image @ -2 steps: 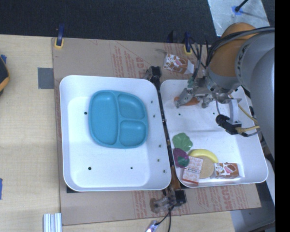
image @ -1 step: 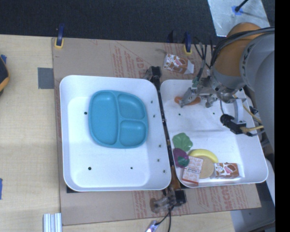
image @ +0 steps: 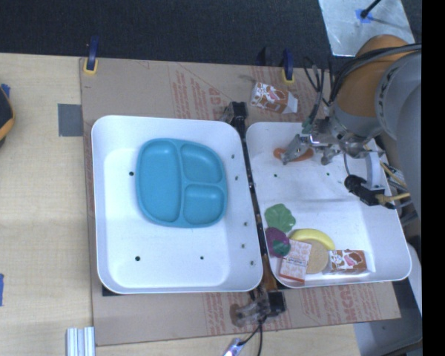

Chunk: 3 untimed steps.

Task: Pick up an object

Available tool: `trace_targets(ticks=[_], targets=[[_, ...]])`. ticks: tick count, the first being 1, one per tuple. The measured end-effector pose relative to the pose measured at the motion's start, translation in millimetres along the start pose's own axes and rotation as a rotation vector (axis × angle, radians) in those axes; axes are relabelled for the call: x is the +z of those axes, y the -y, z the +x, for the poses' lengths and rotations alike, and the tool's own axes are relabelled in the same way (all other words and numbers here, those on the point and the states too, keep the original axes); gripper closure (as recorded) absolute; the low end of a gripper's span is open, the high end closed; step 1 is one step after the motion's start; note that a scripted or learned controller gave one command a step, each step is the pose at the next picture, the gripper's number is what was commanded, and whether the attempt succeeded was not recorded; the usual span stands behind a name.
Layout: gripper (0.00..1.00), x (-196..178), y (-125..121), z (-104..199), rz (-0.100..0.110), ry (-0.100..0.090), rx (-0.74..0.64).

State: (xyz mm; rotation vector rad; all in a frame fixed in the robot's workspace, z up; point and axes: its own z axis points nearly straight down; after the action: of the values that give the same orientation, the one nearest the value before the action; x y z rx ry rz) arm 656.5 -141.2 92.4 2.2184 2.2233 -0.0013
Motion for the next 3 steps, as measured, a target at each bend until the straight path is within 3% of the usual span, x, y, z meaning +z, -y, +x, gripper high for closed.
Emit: trace_targets(ticks=[1,2,3], targets=[[0.0,-4,0,-28,0.0,0.0,0.0],[0.0,-92,37,-67,0.0,0.001,-0.001],[0.0,-56,30,-10,0.004,0.0,-0.004]])
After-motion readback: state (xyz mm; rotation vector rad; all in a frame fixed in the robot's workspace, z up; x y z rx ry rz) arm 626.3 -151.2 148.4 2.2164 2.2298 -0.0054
